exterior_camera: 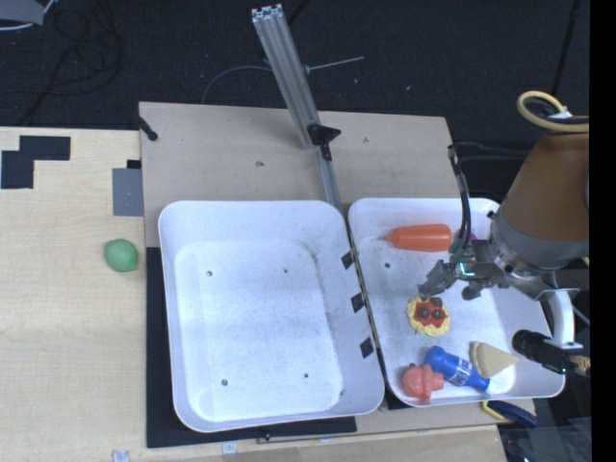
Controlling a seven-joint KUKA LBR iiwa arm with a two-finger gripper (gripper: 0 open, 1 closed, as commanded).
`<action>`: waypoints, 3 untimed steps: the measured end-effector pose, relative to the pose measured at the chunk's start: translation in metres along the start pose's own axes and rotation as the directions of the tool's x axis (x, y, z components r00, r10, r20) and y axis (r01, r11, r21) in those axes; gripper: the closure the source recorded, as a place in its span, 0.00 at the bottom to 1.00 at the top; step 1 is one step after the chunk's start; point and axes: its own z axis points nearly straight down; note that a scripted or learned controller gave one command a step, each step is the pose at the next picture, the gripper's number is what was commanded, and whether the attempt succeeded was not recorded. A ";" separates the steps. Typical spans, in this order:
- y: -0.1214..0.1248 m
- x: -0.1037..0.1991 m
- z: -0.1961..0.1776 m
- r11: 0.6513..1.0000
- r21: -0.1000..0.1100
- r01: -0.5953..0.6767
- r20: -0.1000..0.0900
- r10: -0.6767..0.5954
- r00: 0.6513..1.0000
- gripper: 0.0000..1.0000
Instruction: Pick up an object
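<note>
The arm enters from the right of the frame and carries the pincer (445,279) low over the right bin (385,229), in the upper middle of that bin. The pincer hangs just above and slightly left of a yellow disc with red and dark spots (429,316), which appears to be the likeliest pick; the tips are dark and small in this view, so whether they are released or clenched cannot be told, and nothing is seen between them. An orange carrot-shaped piece (420,237) lies just above the pincer, near the bin's upper wall, close enough to be brushed during a descent. Toward the lower right of the frame, a red lump (420,381), a blue tube-shaped object (459,369) and a tan wedge (493,359) sit clustered along the bin's lower rim, well clear of the pincer. The left bin (183,229) lies alongside. A green ball (121,255) rests on the bench (58,354) at the left of the frame, outside both bins.
</note>
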 end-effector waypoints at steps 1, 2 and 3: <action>0.000 0.000 0.000 1.000 0.000 0.000 0.000 0.000 1.000 0.00; -0.002 -0.006 0.044 1.000 0.004 0.000 0.000 0.000 1.000 0.00; -0.006 -0.009 0.088 1.000 0.004 0.000 0.000 0.000 1.000 0.00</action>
